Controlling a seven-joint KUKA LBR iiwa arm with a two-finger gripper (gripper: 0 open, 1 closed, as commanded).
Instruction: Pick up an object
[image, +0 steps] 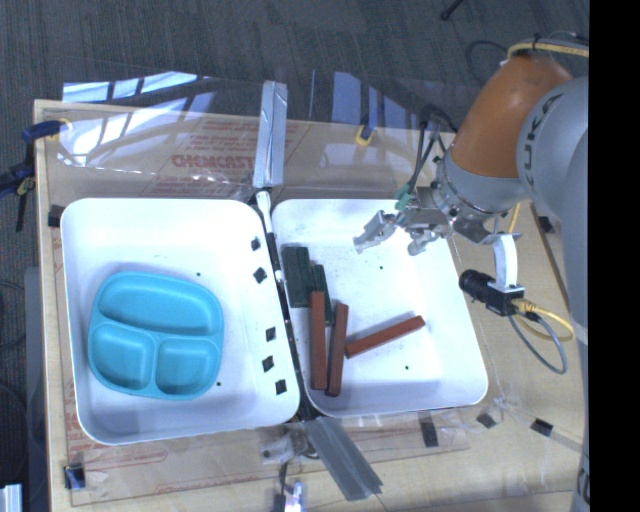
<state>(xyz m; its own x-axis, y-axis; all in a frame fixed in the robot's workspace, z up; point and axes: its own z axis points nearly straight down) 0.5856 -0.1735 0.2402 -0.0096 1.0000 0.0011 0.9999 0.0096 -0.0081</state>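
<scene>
The end effector (395, 232) hangs over the upper part of the right bin (455, 375), in the upper right of the frame. Its two metal fingers (372, 231) are spread apart with nothing between them, and they sit clear of the objects below. The grey arm with its orange band (508, 100) reaches in from the right edge.

In the right bin, several candidates for picking lie toward the left wall and the middle. A dark green block (295, 274) rests along the left side, nearest the divider. Just below it, two brown wooden sticks (327, 344) lie side by side, running roughly top to bottom of the frame and touching one another. A third reddish-brown stick (385, 335) lies at a slant toward the centre of the bin, its lower left end just beside the pair.

The left bin (75, 225) holds a blue divided plate (155, 333) with three compartments, sitting in its lower left area. Both bins rest on the counter (520, 440).
</scene>
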